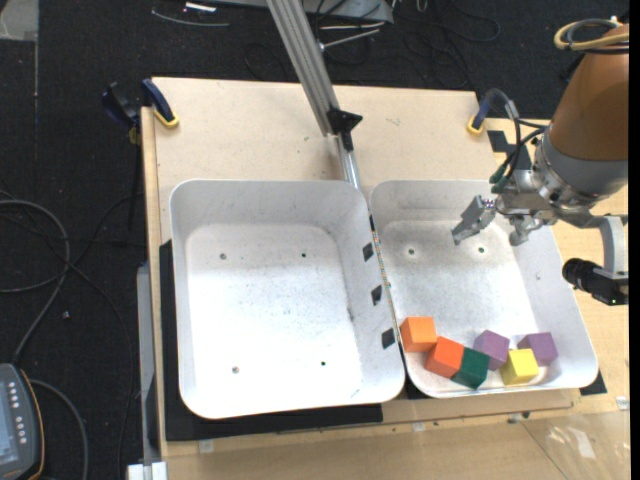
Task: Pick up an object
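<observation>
Two white bins sat side by side on a tan bench (260, 128). The left bin (190, 218) had dark specks on its floor. The right bin (400, 203) touched it along the middle edge, with black tabs (377, 293) at the seam. A metal pole (305, 53) slanted from the top down to the bins' junction. Blue-and-yellow clamps sat at the bench's far corners: one left (150, 103), one right (483, 111). Black carpet (60, 218) with cables (30, 268) surrounded the bench. A grey device (15, 428) lay bottom left.
</observation>
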`<action>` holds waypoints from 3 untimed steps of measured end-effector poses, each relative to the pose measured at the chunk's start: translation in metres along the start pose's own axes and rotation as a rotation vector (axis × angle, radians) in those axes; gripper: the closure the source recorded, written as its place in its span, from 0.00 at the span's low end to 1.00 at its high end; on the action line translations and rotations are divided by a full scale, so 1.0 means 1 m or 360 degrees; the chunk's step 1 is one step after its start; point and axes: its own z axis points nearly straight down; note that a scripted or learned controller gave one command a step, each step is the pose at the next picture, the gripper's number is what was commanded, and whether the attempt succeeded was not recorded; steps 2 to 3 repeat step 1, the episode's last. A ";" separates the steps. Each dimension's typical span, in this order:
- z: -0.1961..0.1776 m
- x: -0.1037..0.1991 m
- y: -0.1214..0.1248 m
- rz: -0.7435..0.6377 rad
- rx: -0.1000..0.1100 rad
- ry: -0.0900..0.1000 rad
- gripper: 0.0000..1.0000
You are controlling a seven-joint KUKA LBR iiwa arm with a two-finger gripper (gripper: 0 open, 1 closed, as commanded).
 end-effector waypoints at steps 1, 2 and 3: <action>0.102 -0.067 -0.029 0.0009 0.0013 -0.0001 0.00; 0.102 -0.067 -0.029 0.0009 0.0013 -0.0001 0.00; 0.102 -0.067 -0.029 0.0009 0.0013 -0.0001 0.00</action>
